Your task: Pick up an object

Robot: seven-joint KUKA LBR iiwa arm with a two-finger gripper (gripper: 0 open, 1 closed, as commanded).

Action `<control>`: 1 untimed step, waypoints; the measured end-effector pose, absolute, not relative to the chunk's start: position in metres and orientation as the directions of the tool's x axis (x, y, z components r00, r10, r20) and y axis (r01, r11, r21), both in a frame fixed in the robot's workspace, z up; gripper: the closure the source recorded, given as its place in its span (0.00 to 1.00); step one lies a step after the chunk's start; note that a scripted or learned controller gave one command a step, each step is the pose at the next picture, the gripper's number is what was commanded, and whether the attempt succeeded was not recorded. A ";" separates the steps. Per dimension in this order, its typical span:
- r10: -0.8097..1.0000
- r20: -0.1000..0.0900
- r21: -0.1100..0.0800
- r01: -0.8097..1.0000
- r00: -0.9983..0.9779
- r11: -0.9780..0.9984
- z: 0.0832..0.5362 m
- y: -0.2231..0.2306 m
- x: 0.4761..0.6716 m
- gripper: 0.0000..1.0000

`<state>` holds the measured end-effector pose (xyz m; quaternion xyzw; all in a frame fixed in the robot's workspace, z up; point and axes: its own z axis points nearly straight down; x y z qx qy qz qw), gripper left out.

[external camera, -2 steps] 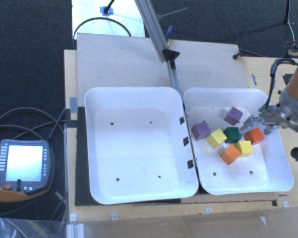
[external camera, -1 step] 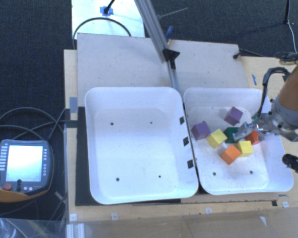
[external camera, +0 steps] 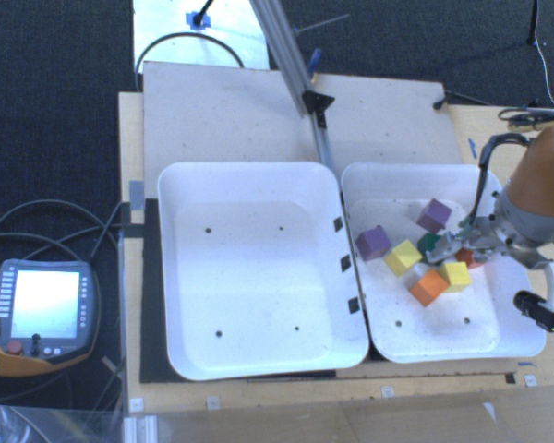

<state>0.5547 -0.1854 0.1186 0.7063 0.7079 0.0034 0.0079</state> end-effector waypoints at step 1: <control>1.000 -0.009 0.020 1.000 -0.004 0.004 0.129 -0.186 0.556 1.00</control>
